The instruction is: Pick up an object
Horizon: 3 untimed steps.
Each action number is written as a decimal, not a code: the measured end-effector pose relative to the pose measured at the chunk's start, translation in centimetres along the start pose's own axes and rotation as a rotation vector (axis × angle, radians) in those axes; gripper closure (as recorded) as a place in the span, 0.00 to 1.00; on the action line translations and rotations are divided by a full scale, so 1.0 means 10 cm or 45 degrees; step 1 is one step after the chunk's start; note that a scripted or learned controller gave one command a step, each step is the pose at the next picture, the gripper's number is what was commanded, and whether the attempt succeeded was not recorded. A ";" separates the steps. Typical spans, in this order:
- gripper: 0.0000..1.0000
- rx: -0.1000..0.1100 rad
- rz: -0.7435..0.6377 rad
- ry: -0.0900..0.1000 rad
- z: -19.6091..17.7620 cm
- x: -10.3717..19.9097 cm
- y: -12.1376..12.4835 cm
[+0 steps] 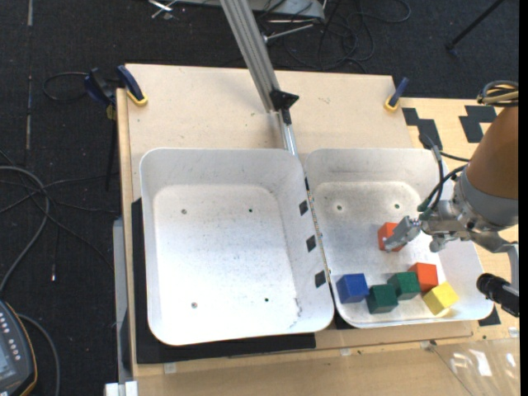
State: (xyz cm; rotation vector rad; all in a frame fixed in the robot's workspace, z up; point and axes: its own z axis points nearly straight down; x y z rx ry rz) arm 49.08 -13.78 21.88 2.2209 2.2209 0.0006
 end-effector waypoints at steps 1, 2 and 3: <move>0.00 0.002 0.001 -0.002 1.25 -0.37 0.52; 0.00 -0.003 -0.003 -0.002 1.23 -0.43 0.75; 1.00 -0.003 -0.004 -0.002 1.14 -0.42 0.74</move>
